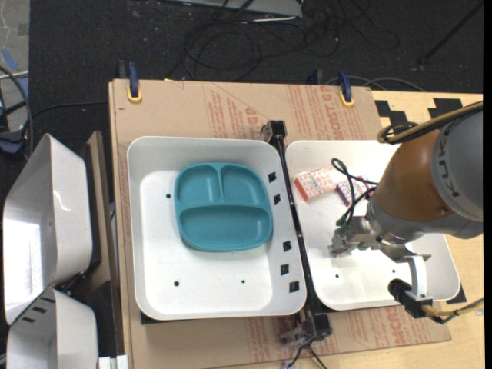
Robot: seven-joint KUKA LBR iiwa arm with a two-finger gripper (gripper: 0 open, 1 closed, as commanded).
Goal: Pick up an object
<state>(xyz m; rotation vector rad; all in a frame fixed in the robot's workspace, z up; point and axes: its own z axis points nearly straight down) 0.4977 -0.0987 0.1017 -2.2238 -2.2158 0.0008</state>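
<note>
1. Although the arm (430,183) reaches well into the right bin (438,283), you cannot count a pick as made: nothing is seen lifted clear of the bin floor.
2. Hand (347,241): low over the right bin's floor, near its left wall, in the middle of the bin's depth. Whether it is wide, narrow or holding anything, you cannot tell; the wrist and cabling hide that.
3. Small red-and-white packet (315,183): lying flat in the right bin's far left part, apart from the hand, toward the bin's far wall. The likeliest candidate for the pick.
4. A second small item (344,191), pale with purple print, just beside the packet and partly under black cable; its kind is unclear.
5. Teal divided plate (224,207): lying flat in the left bin (146,229), well apart from the hand, untouched.
6. Left to do, by your judgement: the grasp itself and the lift.
</note>
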